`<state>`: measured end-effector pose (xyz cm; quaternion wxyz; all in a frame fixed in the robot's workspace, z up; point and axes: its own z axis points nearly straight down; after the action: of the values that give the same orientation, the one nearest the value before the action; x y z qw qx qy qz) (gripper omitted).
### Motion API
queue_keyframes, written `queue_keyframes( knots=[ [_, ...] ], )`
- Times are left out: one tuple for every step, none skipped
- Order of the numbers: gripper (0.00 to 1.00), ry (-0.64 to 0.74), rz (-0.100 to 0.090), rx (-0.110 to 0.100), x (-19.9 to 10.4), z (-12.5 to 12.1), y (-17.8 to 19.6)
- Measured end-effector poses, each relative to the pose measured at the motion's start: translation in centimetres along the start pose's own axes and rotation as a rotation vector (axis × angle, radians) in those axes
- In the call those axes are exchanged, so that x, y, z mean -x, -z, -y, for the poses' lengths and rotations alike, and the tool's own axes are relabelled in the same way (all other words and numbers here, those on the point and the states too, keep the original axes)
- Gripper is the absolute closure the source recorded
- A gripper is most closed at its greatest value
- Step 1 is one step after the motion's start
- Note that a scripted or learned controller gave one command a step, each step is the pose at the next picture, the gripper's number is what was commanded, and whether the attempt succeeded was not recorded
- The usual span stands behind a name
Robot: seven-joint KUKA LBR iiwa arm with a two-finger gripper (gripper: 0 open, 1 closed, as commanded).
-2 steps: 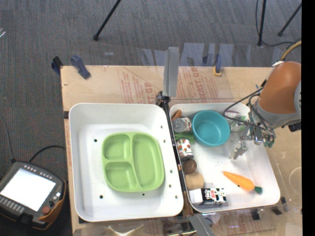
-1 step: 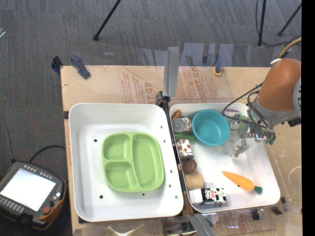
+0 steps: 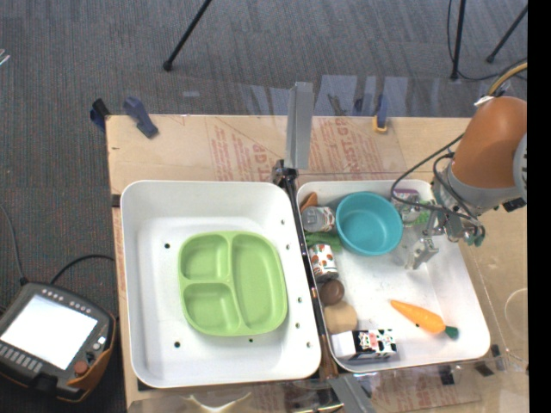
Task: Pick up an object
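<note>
The right bin (image 3: 448,286) holds a teal bowl (image 3: 368,222), an orange carrot (image 3: 419,317), a black-and-white cow-print carton (image 3: 372,342), a small printed can (image 3: 323,259), a brown ball (image 3: 331,291) and a tan lump (image 3: 341,317). My gripper (image 3: 419,255) hangs open just right of the bowl, over bare bin floor, with nothing between its fingers. The carrot lies below it, apart from it.
The left bin (image 3: 146,231) holds a green divided plate (image 3: 232,282). A silvery jar (image 3: 317,219) lies at the right bin's left wall near the metal divider (image 3: 299,136). Cables trail from the wrist (image 3: 413,183). A teach pendant (image 3: 52,338) sits on the floor at left.
</note>
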<state>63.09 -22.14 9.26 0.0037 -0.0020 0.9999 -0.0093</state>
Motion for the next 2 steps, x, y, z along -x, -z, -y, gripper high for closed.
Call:
queue_keyframes(
  knots=[
    [0.00, -0.051, -0.003, 0.012, 1.3, 0.0, -0.1],
    [0.00, -0.211, 0.023, -0.010, 0.8, -1.9, 1.0]
  ],
)
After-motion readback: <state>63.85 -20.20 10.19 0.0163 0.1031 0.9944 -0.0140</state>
